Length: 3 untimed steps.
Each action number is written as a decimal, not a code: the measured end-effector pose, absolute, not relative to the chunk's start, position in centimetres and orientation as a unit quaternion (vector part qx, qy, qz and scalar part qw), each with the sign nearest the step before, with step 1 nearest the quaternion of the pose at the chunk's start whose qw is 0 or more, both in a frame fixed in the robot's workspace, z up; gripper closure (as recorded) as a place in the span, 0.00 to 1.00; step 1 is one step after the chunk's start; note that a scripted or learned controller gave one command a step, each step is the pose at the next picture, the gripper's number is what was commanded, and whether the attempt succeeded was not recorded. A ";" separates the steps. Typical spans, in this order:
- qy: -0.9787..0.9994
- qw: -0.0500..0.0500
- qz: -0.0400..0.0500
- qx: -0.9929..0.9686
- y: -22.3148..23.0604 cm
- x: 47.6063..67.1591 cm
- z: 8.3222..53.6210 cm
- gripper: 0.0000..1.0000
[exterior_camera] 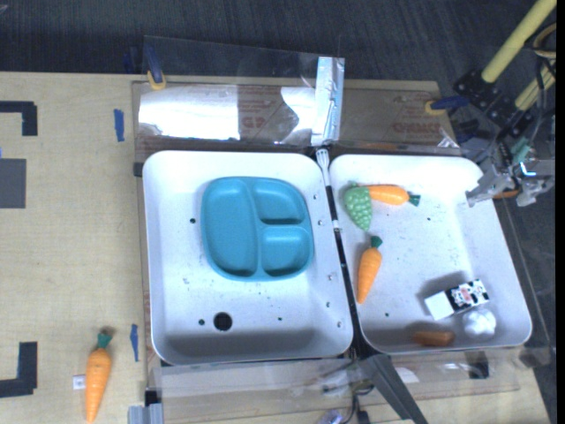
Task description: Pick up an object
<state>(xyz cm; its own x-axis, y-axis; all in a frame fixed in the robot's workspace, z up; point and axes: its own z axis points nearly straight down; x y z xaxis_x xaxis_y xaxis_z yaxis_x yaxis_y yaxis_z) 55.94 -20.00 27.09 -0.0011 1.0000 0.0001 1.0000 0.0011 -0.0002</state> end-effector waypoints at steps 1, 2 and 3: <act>-0.798 0.002 0.000 -0.602 -16.0 61.6 16.0 0.00; -0.863 -0.002 -0.001 -0.505 -12.6 65.7 13.3 0.00; -0.826 -0.002 -0.001 -0.564 -11.3 66.4 10.6 0.00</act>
